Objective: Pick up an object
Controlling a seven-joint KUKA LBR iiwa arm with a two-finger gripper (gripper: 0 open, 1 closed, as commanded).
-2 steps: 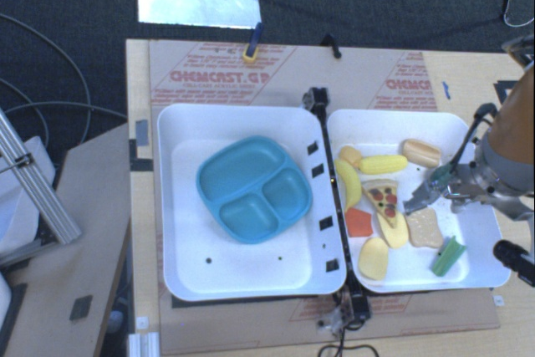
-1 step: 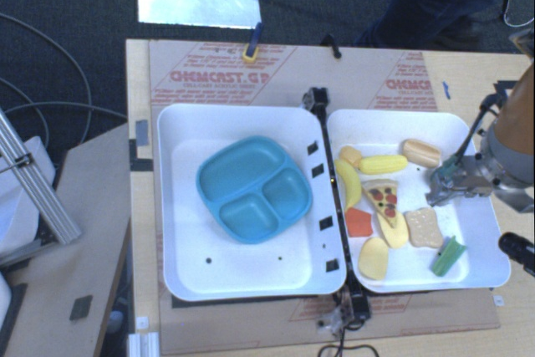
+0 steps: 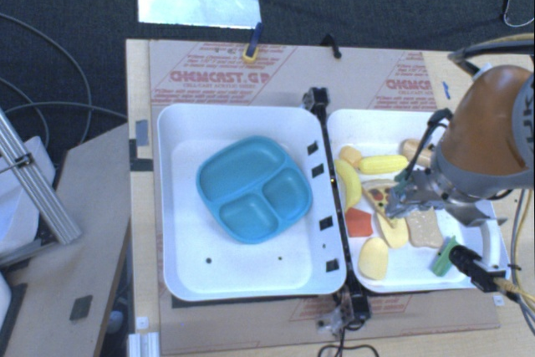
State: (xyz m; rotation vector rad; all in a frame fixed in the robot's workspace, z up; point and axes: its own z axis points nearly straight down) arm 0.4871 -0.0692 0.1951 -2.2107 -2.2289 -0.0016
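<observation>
One arm [image 3: 489, 138] reaches in from three o'clock over the right bin [image 3: 418, 276]; gripper [image 3: 399, 203] low among toy food [image 3: 380, 165]; its grip cannot be told.

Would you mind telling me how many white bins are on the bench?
2. The left bin holds a blue divided plate; the right bin holds toy food items, with the arm reaching over it.

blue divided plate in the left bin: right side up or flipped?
Right side up. The blue plate lies flat in the left bin, its three compartments facing the camera, nothing in them.
</observation>
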